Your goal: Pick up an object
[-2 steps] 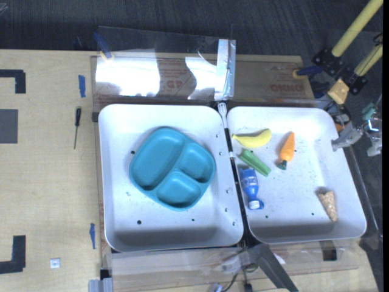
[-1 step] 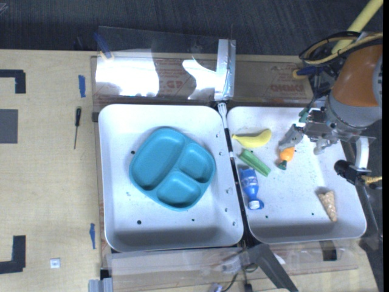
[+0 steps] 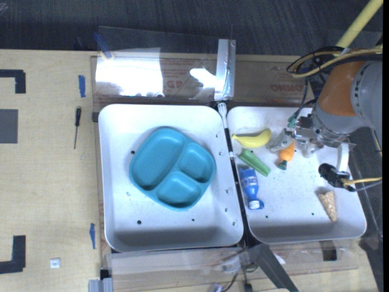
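My arm reaches in from three o'clock and lowers its hand (image 3: 296,140) into the upper part of the right bin (image 3: 304,224), right over a small orange piece (image 3: 284,154) that looks like a toy carrot; I cannot tell whether the hand is open, closed or gripping anything. Just at nine o'clock of the hand lies a yellow banana (image 3: 254,139), with a green vegetable (image 3: 254,162) below it and a blue bottle (image 3: 248,186) at six o'clock of that, hard by the bin's left wall. A tan, cone-like item (image 3: 328,204) rests well apart toward five o'clock. The left bin (image 3: 115,163) carries a blue divided tray (image 3: 172,168). I judge this the approach-and-grasp step, nothing yet clearly secured; next I need a firm close on the orange piece, then a straight lift clear of the banana.
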You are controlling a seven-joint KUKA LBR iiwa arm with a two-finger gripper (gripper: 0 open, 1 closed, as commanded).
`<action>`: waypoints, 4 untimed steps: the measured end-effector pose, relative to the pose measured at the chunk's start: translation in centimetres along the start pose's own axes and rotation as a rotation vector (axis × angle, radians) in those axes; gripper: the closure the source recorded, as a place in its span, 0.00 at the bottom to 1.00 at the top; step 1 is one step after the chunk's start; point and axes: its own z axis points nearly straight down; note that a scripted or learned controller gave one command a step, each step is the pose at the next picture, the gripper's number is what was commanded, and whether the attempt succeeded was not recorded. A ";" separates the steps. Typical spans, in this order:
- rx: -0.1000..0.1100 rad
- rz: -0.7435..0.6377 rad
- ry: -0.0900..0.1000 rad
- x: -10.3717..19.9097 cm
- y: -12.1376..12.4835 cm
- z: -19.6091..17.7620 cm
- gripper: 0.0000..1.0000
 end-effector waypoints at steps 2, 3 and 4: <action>0.005 0.124 0.002 0.7 -1.8 0.1 0.00; 0.001 0.123 0.001 0.7 -1.6 -1.1 1.00; 0.023 0.187 -0.002 6.4 3.7 -7.5 1.00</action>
